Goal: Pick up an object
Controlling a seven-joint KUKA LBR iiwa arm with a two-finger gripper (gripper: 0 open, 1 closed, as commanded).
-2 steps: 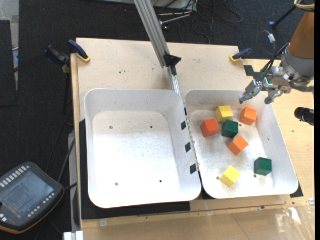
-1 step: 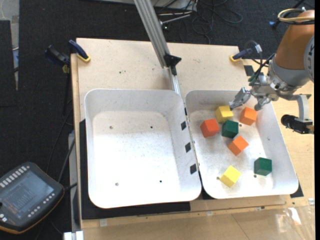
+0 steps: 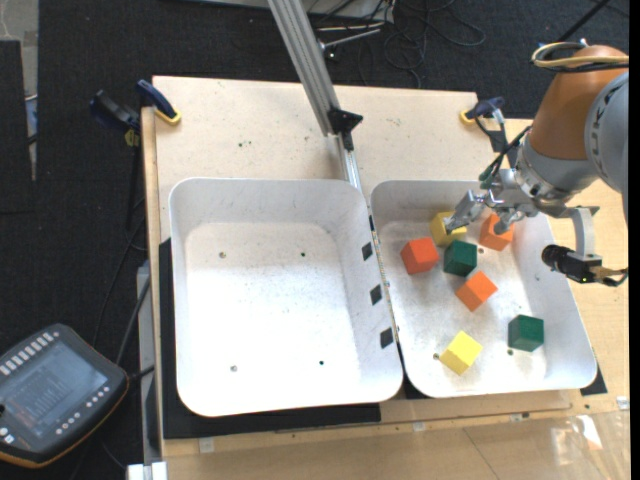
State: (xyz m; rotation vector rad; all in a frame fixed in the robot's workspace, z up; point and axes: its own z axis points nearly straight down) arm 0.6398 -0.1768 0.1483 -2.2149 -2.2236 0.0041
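Your arm (image 3: 575,118) comes in from the right, orange band up top, wrist dipped over the back of the right bin (image 3: 560,298). Gripper (image 3: 478,208) sits low among the blocks at the bin's far end. You can't tell from this angle if it's released or clenched on anything, too small and cluttered there.

An orange block (image 3: 496,234) is just beside the gripper tip, partly hidden by it. A yellow block (image 3: 443,228) sits on its other side, near or touching, can't tell which. Neither is clearly lifted.

Rest of the right bin: red-orange block (image 3: 420,255), dark green block (image 3: 460,258) just beside it, another orange block (image 3: 477,290) nearer the front, a second yellow block (image 3: 461,352) at the front, a second green block (image 3: 526,333) front right, well apart from the cluster.

Left bin (image 3: 200,208) sits alongside, rims touching.
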